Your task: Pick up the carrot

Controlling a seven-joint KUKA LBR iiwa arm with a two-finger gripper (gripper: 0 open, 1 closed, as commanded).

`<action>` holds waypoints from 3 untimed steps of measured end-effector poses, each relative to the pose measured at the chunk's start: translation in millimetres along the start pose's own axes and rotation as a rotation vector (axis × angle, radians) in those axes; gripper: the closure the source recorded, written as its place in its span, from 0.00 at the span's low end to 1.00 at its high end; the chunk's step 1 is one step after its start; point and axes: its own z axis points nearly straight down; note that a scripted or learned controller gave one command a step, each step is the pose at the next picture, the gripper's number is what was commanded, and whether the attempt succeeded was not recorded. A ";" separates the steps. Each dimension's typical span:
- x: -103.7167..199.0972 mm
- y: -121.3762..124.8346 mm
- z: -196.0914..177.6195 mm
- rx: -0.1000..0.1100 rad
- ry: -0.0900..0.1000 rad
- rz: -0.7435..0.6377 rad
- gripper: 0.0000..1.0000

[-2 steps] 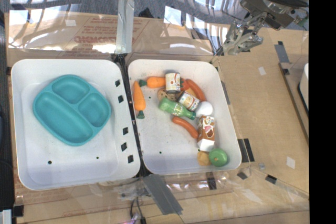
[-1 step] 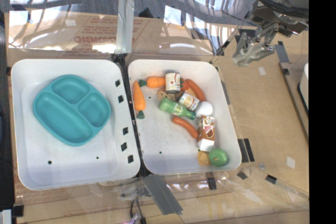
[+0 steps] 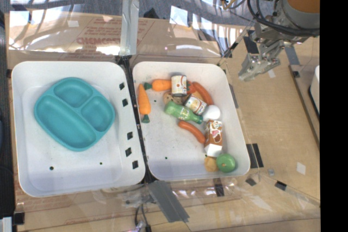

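An orange carrot (image 3: 143,100) lies lengthwise against the left wall of the right bin (image 3: 163,163), its green top pointing toward the front. A second, shorter carrot-like orange piece (image 3: 161,85) lies near the bin's back wall, beside a small can (image 3: 179,85). My gripper (image 3: 256,69) hangs outside the right bin, past its back right corner and over the wooden bench. Its fingers are open with nothing between them. It is well to the right of both orange pieces.
Toy food crowds the right bin's middle and right: a green bottle (image 3: 182,112), red sausages (image 3: 191,130), a white egg (image 3: 212,112), a ketchup bottle (image 3: 213,136) and a green apple (image 3: 226,162). A teal divided plate (image 3: 74,112) lies in the left bin (image 3: 32,171).
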 end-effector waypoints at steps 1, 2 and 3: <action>1.6 17.0 32.4 -0.001 0.000 -0.332 1.00; 0.1 16.0 21.6 -0.001 -0.001 -0.334 1.00; -3.7 40.7 6.4 -0.001 -0.001 -0.682 1.00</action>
